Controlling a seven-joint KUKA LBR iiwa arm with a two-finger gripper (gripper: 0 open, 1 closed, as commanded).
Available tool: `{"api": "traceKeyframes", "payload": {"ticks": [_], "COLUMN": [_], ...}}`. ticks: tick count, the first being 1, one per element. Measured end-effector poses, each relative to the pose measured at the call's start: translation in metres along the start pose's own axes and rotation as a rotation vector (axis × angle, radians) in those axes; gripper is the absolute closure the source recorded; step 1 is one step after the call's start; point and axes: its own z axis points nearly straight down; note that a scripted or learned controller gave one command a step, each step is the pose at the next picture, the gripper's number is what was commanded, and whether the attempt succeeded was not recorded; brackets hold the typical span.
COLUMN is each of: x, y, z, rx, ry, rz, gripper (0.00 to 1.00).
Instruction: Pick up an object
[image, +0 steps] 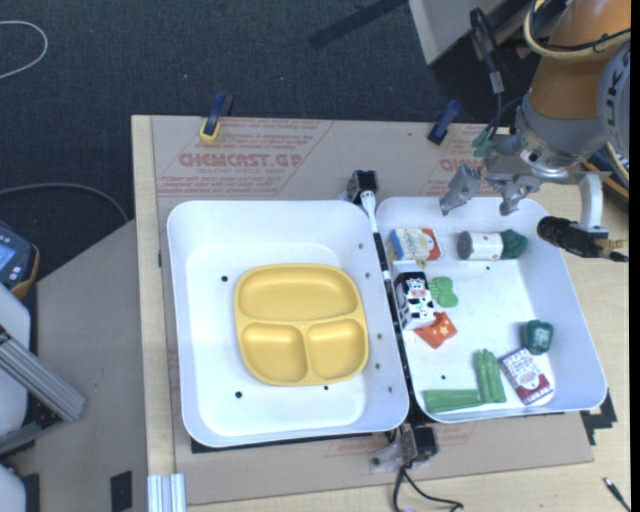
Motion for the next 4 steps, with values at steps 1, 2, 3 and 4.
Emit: {"api": "traceKeyframes", "payload": {"ticks": [1, 2, 3, 4], "x": [0.0, -0.005, 0.002, 0.001], "y": [0.002, 0.011, 0.004, 0.01], "z": [-0.009, 0.042, 0.091, 0.118], "rx": [-0.015, -0.01, -0.009, -0.031], "ry": [-0.001, -0.001, 0.0, -0.004], "rz": [-0.002, -0.002, -0.002, -0.004], "gripper": [0.0, 0.0, 0.0, 0.0]}}
